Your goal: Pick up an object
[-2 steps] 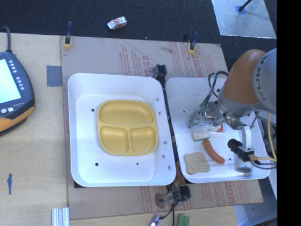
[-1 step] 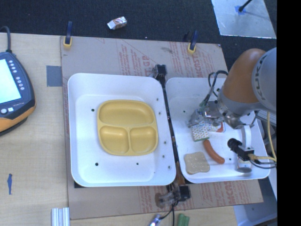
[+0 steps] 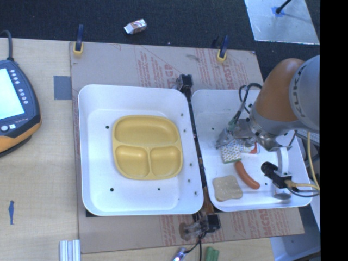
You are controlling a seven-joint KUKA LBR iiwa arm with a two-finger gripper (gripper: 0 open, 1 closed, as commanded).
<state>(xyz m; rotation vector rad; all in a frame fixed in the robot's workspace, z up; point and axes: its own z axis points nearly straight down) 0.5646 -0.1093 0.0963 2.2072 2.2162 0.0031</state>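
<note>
The gripper (image 3: 235, 137) hovers low in the right bin (image 3: 209, 113), over a speckled sponge-like piece (image 3: 230, 153) (1 of 3 items). I cannot tell its finger state. It should centre, descend straight, then close.

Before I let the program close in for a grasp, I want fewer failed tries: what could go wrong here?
The gripper sits low over the patterned sponge-like piece, with the toy sausage and bread slice close by, so it may nudge neighbours or pinch two things. All three lie near the right bin's front wall, which could block a clean approach.
</note>
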